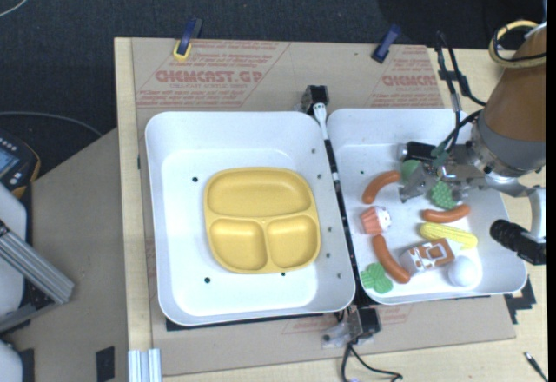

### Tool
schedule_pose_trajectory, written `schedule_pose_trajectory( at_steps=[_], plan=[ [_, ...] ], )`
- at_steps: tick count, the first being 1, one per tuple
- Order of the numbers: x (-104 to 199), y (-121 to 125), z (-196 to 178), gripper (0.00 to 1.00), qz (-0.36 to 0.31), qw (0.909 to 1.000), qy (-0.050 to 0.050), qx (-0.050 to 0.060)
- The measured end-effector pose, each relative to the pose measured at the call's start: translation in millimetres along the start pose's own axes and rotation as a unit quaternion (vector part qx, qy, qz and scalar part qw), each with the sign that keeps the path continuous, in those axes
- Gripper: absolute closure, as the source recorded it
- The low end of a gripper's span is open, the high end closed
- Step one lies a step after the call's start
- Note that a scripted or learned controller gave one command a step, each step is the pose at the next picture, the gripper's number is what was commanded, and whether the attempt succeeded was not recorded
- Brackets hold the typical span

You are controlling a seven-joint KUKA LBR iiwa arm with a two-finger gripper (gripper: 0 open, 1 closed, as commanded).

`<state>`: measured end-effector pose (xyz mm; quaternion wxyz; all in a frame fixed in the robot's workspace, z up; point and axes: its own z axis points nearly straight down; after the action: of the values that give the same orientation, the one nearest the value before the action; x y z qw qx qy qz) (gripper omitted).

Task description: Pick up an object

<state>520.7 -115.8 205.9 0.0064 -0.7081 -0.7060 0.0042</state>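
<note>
**Gripper low in the right bin, among toy food**

Where the bench edge runs nearest us, we see a black clamp [360, 322] at the seam between the two bins. Just beyond it, in the right bin [347, 133], lies the toy food: a green leafy piece [375, 278] in the near corner, touching a long sausage [391, 258]; a small brown-and-white carton [425, 257] whose print we cannot read; a white egg [463, 271]; and a corn cob [448, 235]. A little farther lie an orange-and-white piece [376, 219], a second sausage [445, 214] and a third [380, 187], tilted.

Left of the seam, the left bin [165, 146] holds a yellow tray [261, 218] with three compartments, the large one on the far side.

At the far side of the food, the gripper [432, 181] hangs low over the right bin, with a green piece [442, 195] right at its tip. We cannot tell how wide its fingers stand, nor whether that green piece is between them. The arm [517, 111] rises to the right.

Farthest away, the brown board [261, 76] under the bins bears red print, reading roughly "CHEMCAST G P", repeated at the right. Two clips [185, 40] pin its far edge.
</note>
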Motion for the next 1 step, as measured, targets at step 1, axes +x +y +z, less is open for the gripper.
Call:
schedule_pose_trajectory(
  at_steps=[1],
  plan=[
    [0.1,2.8,-6.3,0.0,-0.002,1.0,-0.001,-0.007]
  ],
)
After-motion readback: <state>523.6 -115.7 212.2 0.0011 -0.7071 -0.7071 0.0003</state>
